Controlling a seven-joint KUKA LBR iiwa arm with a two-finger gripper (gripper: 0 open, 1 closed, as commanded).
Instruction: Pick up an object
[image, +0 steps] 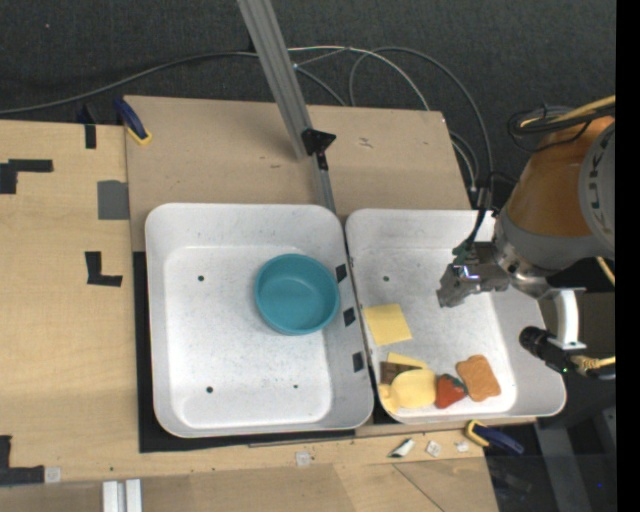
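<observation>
My gripper (453, 291) hangs over the right bin (420, 235), near its right side, with the arm reaching in from the right. Below it, along the bin's front, lie several small objects: a pale yellow square (387, 324), a yellow block (411, 389), a red piece (449, 392) and an orange-brown bread-like piece (480, 377). The gripper is above and to the right of the yellow square and apart from all of them. A teal bowl (295, 293) sits in the left bin (190, 300).
A slanted metal pole (290, 95) crosses above the bins' back edge. Cables (400, 65) trail over the bench behind the right bin. Small clips lie by the front edge.
</observation>
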